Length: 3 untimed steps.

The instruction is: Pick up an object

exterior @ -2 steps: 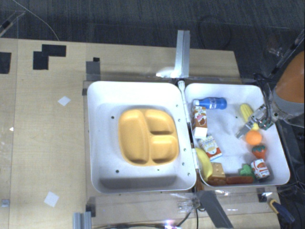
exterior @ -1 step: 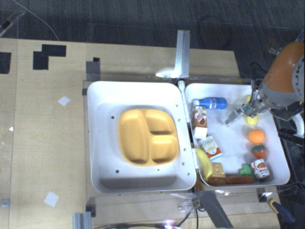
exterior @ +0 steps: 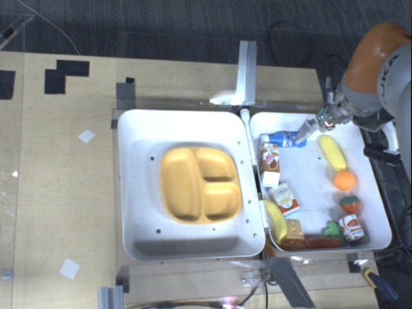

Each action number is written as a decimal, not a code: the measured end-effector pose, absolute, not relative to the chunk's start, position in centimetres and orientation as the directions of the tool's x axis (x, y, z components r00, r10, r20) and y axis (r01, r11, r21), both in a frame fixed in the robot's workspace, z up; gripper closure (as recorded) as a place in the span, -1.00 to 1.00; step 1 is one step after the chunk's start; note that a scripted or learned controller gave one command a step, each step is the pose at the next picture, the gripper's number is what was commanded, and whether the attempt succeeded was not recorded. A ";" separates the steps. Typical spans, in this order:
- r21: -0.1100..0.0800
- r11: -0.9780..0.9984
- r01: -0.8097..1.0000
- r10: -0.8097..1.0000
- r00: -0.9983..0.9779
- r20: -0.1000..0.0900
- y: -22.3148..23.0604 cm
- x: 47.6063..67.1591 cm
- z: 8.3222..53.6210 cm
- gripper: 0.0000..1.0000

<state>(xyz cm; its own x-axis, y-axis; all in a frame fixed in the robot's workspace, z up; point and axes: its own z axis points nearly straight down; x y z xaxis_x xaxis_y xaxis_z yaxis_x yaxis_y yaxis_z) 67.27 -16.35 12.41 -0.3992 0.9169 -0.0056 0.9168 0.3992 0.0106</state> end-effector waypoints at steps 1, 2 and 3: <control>0.015 0.404 0.915 0.915 -0.404 -0.011 -16.5 67.4 13.8 1.00; 0.008 -0.172 0.985 0.985 0.172 0.001 -9.4 67.1 18.6 1.00; 0.002 -0.197 0.980 0.980 0.197 -0.002 -15.2 66.2 14.9 1.00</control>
<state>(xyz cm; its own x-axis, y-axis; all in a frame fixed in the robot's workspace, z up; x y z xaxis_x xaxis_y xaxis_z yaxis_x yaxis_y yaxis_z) 66.21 -15.19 14.91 0.1966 0.9805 -0.0021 0.9805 -0.1966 0.0025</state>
